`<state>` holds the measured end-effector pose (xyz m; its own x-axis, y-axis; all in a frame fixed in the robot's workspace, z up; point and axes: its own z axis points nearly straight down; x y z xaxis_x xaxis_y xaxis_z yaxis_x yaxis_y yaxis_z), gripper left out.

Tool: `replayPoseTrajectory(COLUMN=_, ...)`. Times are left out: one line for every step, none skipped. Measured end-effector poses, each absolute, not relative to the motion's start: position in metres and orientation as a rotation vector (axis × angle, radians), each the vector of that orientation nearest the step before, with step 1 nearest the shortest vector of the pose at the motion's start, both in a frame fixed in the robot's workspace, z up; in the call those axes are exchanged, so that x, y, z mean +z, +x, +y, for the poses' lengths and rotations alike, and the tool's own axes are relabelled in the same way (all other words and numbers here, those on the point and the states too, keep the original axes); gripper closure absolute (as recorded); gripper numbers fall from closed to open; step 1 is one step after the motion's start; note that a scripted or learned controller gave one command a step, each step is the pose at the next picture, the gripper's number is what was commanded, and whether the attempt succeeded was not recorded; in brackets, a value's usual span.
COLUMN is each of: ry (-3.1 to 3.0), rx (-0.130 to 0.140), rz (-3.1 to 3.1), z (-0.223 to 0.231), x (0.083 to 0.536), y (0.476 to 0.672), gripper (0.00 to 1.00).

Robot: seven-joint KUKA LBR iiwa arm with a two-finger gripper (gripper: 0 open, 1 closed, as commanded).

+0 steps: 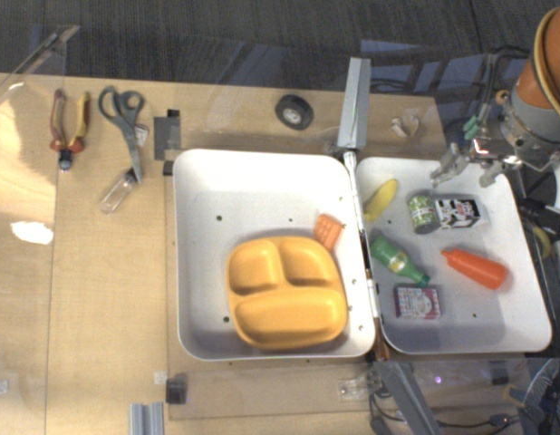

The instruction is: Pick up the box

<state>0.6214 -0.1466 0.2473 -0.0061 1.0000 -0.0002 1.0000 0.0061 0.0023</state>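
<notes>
A: What is hard to read?
B: The arm (545,80) is cut off at the right edge; the gripper (468,163) hangs over the right bin's (525,333) far rim, fingers spread wide with nothing between them.

A: And the bins, nearest first?
B: Left bin (198,243): a yellow divided tray (284,290), an orange piece (328,230) behind it; right bin: the box (417,301) near the front, then a carrot (476,268), green bottle (398,259), can (423,213), small carton (458,212), banana (381,198).
</notes>
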Motion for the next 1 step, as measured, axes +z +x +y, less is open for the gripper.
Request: replayPoseTrajectory(ry=2.252, rx=0.003, rz=2.187, z=-0.1442, x=0.142, y=0.5458, gripper=0.0)
